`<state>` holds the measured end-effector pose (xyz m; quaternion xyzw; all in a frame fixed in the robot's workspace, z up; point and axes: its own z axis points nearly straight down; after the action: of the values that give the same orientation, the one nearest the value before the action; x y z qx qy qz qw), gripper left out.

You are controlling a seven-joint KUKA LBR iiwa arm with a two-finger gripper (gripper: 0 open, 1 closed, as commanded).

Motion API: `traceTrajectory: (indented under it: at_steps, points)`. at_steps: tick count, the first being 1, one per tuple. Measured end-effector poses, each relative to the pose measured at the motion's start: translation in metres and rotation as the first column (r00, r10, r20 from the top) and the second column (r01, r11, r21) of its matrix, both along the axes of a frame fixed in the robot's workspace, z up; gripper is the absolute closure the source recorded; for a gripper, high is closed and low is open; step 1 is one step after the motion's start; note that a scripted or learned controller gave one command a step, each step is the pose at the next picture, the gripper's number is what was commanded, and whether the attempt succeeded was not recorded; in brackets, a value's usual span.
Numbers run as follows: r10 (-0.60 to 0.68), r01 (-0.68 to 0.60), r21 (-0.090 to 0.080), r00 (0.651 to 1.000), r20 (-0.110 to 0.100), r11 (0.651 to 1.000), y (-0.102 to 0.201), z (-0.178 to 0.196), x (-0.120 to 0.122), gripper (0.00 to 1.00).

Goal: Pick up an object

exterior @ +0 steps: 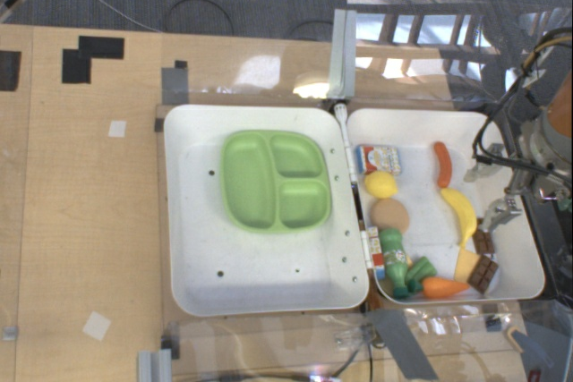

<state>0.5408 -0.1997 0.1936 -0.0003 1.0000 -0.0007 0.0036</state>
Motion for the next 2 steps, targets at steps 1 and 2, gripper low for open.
traceTrajectory:
  at_steps: [1,2]
  points:
    - [-0.014,0.014,-0.003,1.000,0.010,1.000,-0.0059,-0.1024,0.0172,0.00]
    - [-0.143,0.143,-0.001,0.990,0.006,0.990,-0.0042,-0.1041,0.0162,0.00]
